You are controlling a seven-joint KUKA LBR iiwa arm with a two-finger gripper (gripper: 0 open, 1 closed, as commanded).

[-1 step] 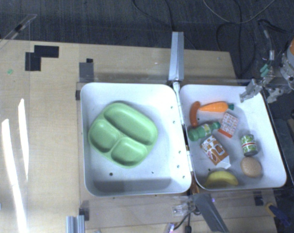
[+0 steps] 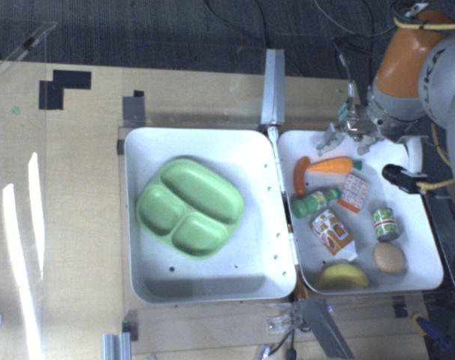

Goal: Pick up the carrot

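The carrot (image 2: 331, 166), orange with a small green end, lies across the back of the right bin (image 2: 430, 272), pointing left. My gripper (image 2: 348, 136) hangs just behind and above it, near the bin's back wall. Its metal fingers are spread open, with nothing between them. The grey arm with its orange band (image 2: 404, 62) comes in from the upper right.
A red sausage (image 2: 300, 175) touches the carrot's left tip. A green bottle (image 2: 314, 201), a small card (image 2: 354, 192), a carton (image 2: 332, 231), a can (image 2: 385, 223), a brown egg (image 2: 389, 258) and a banana (image 2: 343, 276) lie nearer. A green divided plate (image 2: 190, 206) sits in the left bin (image 2: 141, 276).
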